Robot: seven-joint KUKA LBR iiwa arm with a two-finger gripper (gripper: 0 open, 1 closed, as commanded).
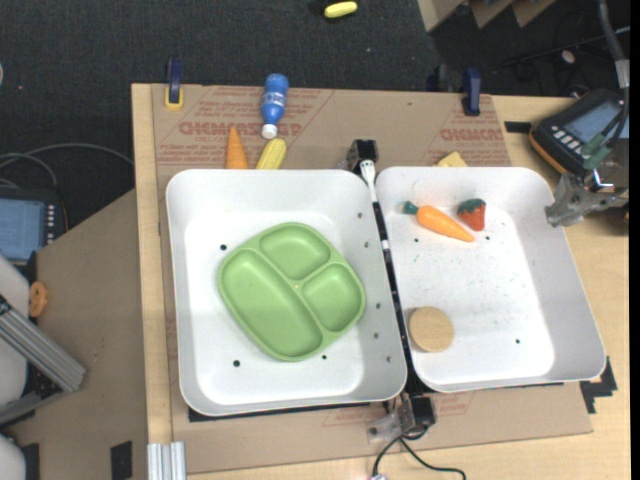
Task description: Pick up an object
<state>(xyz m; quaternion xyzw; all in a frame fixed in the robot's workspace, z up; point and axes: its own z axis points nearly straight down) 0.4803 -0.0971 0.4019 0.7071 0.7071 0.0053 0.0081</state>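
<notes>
Beyond the right bin's (560, 298) far right corner, our gripper (578, 196) waits. Its jaw state we cannot tell. Carrot (441, 222) lies reachable.

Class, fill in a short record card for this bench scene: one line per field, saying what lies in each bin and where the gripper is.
left bin: green divided plate
right bin: toy carrot, strawberry, round cookie
behind the bins: blue bottle, yellow corn, orange cone
gripper: at the right bin's far right edge, holding nothing visible
</notes>
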